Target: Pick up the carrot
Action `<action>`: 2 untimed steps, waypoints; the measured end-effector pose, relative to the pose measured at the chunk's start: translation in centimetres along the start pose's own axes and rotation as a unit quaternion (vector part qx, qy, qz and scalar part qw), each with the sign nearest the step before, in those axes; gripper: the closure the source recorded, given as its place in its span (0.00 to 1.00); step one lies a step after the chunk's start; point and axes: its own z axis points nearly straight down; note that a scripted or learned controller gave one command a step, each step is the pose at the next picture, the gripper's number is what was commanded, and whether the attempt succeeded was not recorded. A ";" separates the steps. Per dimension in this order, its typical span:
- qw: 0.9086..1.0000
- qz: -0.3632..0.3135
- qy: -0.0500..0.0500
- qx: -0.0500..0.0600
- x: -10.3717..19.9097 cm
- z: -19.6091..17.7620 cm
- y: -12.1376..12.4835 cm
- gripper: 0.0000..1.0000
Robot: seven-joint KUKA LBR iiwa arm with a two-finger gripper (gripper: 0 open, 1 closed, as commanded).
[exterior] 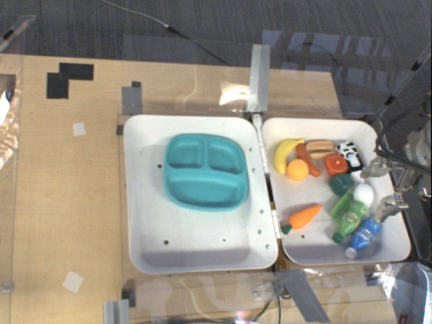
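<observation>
The blue bottle (363,235) lies nearest, at the right bin's (317,250) near right corner, beside the green bottle (348,220). The carrot (303,217) lies alone on the bin floor to their left, tip pointing right, well apart from the gripper (389,189). The gripper sits at the bin's right rim, fingers spread open, holding nothing. Farther back lie the orange (297,170) and banana (285,153). A teal divided plate (205,171) rests in the left bin (145,201).

The arm (420,155) is cut off by the right edge of the camera view, so little of it shows; its gripper (386,187) is a blur of metal parts at the right bin's rim (378,130). The small black-and-white toy (349,154) beside the hot dog (319,146) is too small to identify.
</observation>
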 end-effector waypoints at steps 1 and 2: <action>0.992 -0.128 0.004 -0.004 -1.3 13.3 8.7 0.00; 0.998 -0.060 -0.002 0.000 -1.9 16.9 9.4 0.00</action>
